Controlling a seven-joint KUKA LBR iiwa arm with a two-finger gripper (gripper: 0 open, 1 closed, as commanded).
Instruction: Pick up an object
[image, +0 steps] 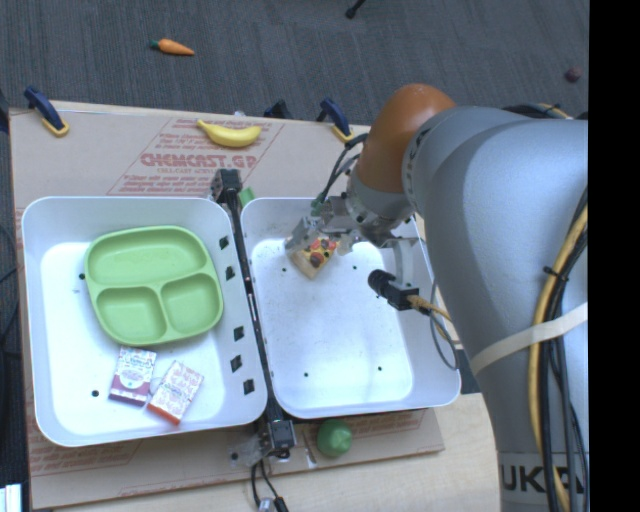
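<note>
**Small snack piece at the back of the right bin**

We see the pincer (322, 228) low over the far left part of the right bin (340, 385), right at a small tan object with bright red and yellow spots, a toy snack (313, 254) by the look of it. Whether the pincer is open or closed we cannot tell, since the wrist hides it, so we do not claim a hold.

We judge the snack to be light and probably rigid, with a smooth skin that may slip. It looks lumpy rather than flat, so we would take it across its narrower middle, squeezing from both long sides.

Room is tight on two sides: the snack sits near the bin's back wall and not far from the divider where the two bins meet. Toward the front, the bin floor is bare and open, so that is the free direction, besides straight up.

The left bin (40, 330) carries a green sectioned plate (150, 285) and two small packets (155, 382). On the surface outside the bins lie a banana (230, 131) and a green ball (335, 437), well apart from the work.
</note>
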